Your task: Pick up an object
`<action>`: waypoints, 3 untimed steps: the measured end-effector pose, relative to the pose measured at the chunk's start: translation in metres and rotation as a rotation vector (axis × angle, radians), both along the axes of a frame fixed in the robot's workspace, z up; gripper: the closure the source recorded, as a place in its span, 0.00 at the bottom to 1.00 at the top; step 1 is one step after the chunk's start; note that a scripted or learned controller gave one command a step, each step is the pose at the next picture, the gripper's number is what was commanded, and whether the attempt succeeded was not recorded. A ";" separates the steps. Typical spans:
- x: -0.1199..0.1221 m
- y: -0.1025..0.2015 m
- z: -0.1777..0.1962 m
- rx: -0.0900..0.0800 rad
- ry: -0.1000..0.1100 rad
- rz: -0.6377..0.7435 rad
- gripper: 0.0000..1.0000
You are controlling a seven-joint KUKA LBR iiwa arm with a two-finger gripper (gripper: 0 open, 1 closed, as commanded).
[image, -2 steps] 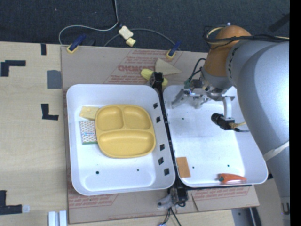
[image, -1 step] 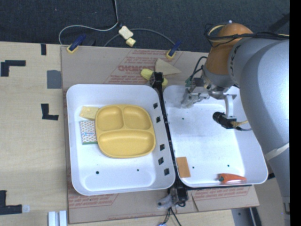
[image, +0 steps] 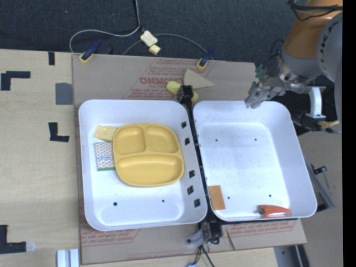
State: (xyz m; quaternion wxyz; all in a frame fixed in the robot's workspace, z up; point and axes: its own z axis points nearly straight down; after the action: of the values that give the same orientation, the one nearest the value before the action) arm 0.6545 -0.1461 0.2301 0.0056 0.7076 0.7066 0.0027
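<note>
The grey arm with its orange band point(image: 311, 26) reaches in over the far rim of the right white bin point(image: 300, 149), likely poised before a descent. Its two-finger gripper point(image: 255, 100) carries nothing. In the left white bin point(image: 86, 149) lies a yellow divided plastic tray point(image: 148, 153), beside a small patterned card point(image: 103, 156). Near the right bin's front wall rest a flat orange tile point(image: 216, 197) and a small orange carrot-like toy point(image: 272, 210), well apart from the gripper.

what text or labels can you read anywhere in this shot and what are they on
Red print on the cardboard sheet under the bins: a line of large letters behind the left bin, too blurred to read for certain.
Red print on the cardboard's front edge, below the bins: too small to read.
Small patterned card beside the yellow tray: markings too small to read.
</note>
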 end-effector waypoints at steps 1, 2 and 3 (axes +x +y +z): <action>-0.002 0.002 -0.010 0.003 0.013 0.002 0.00; 0.006 0.044 -0.152 0.001 0.009 0.006 0.00; 0.010 0.050 -0.145 0.002 0.010 0.003 0.00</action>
State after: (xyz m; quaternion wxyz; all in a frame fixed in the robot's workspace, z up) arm 0.6640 -0.0962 0.0856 0.0016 0.7067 0.7075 -0.0001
